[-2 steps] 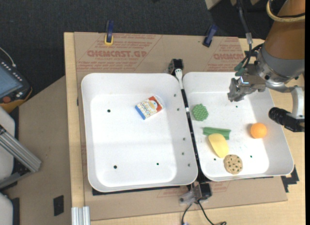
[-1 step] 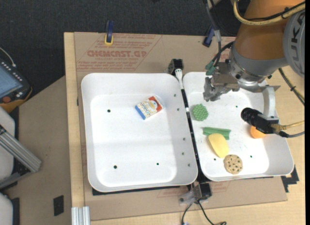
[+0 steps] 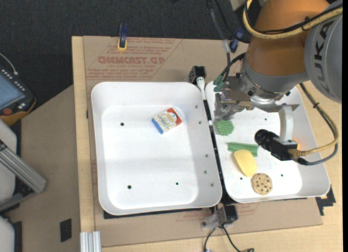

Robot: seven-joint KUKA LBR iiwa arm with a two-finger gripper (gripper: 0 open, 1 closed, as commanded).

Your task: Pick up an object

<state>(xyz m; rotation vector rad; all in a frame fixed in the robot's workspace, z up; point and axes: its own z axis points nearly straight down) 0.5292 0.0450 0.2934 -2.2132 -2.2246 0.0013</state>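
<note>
Just under our gripper (image 3: 224, 116) lies the green disc (image 3: 224, 127), slightly toward the bench front. The fingers' state we cannot tell.

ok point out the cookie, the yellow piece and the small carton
cookie (image 3: 262, 183), camera view, its middle
yellow piece (image 3: 245, 163), camera view, its middle
small carton (image 3: 167, 120), camera view, its printed face

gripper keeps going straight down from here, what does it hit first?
Most likely the green round object, which sits right under the gripper near the right bin's left wall. Depth is hard to judge from this slanted view, so it might land just beside it on the bin floor.
</note>
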